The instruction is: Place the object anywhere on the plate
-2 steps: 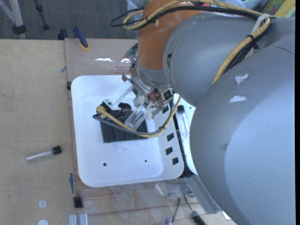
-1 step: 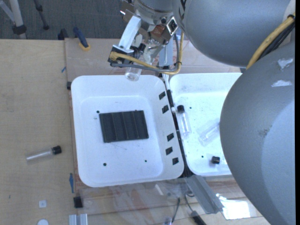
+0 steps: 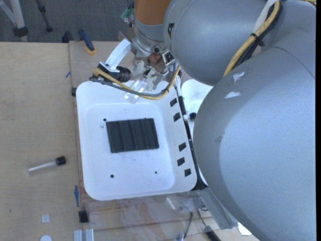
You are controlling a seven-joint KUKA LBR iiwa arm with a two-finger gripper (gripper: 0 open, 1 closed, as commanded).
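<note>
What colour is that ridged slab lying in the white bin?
Dark grey, nearly black, with lengthwise ridges. The slab shows best in the camera view from above.

1. The arm [image 3: 251, 109] is built of large, smooth, rounded grey shells with a dull sheen; a few small pale flecks mark the nearest shell.
2. An orange band [image 3: 150, 4] rings the arm above the wrist.
3. Below the band sits a grey metal flange [image 3: 148, 41] with small fittings, one of them reddish-brown.
4. A yellow cable [image 3: 251, 36], paired with a black one, runs along the upper shell, bound by a white strap [image 3: 273, 4].
5. Another yellow-and-black cable [image 3: 130, 87] loops under the wrist and ends in a black connector [image 3: 122, 74].
</note>
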